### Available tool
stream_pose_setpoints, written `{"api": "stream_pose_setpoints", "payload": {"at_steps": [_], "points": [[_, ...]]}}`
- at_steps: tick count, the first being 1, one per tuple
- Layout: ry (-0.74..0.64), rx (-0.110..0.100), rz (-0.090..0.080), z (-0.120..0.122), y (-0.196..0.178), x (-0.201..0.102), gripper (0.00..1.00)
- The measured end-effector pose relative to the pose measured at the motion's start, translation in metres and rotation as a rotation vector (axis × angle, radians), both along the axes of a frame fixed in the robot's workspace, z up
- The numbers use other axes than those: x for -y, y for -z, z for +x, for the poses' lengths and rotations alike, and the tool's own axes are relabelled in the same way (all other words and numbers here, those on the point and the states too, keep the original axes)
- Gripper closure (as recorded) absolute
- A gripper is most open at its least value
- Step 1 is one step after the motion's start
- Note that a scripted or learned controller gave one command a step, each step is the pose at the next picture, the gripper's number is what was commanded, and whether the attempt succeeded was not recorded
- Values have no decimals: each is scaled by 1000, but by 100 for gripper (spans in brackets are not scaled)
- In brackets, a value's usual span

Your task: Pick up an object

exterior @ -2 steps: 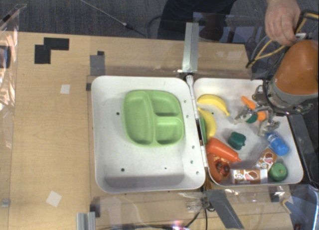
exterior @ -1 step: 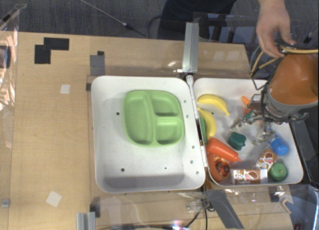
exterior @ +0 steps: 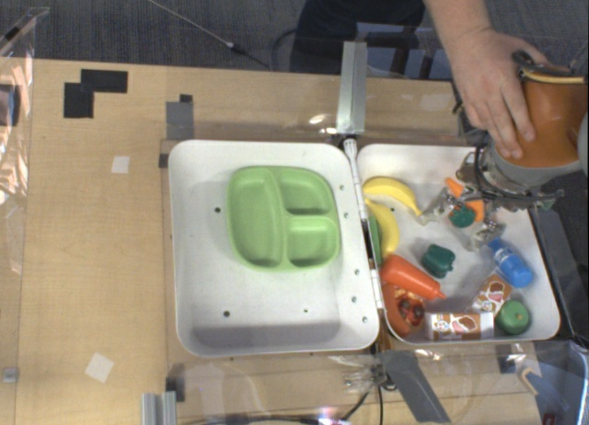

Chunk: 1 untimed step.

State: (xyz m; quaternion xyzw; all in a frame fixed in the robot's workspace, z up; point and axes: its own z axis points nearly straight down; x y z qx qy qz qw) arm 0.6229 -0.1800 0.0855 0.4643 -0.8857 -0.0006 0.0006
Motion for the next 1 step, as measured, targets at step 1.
{"api": "stream_pose_setpoints", "payload": {"at_steps": [1], "points": [[8, 2, -10, -2, -8, 10, 100]]}}
